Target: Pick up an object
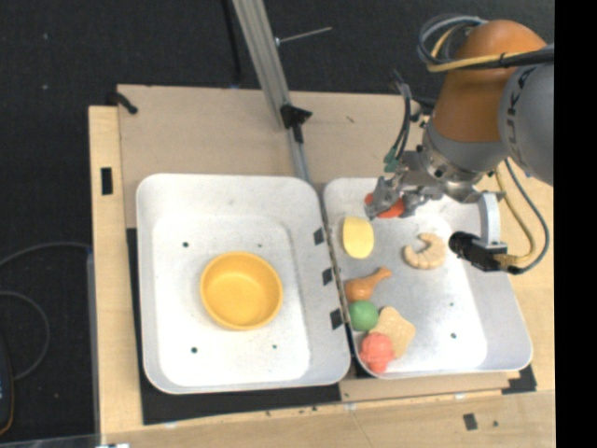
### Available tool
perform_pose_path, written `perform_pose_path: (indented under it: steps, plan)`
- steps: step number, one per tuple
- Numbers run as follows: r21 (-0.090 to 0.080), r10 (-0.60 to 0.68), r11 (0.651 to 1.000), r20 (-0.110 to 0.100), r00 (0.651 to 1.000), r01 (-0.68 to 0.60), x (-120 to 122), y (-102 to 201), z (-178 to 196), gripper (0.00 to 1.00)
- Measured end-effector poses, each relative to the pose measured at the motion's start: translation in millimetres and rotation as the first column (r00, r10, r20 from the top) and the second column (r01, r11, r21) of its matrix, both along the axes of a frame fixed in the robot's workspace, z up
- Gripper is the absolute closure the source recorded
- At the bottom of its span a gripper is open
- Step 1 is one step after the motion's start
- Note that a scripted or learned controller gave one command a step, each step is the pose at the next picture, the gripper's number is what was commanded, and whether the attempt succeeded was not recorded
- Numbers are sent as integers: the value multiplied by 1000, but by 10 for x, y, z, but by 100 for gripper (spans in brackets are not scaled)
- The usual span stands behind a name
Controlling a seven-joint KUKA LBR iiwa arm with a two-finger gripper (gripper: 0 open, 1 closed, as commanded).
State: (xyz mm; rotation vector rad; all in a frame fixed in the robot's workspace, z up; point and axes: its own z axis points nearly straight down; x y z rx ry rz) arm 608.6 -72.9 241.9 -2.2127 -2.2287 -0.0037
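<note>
Just below-left of the jaws [387,202], yellow lemon [357,238], right bin [485,329].

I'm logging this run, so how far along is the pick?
Nothing looks picked yet. The end effector sits low over the right bin, by something red. The yellow piece, curled pastry and green ball lie in the bin. Grasp and lift remain.

Yellow bowl [242,290] in left bin [168,203], metal pole [269,68] behind
</note>
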Motion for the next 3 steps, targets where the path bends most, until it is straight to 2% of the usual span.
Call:
perform_pose_path:
  steps: [1,2,3]
  plan:
    - [0,1,1000,0,1000,-1,-142,565,84,100]
    - [-1,0,1000,-2,1000,0,-417,1080,8,100]
    - [0,1,1000,-2,1000,-1,-504,1524,-5,100]
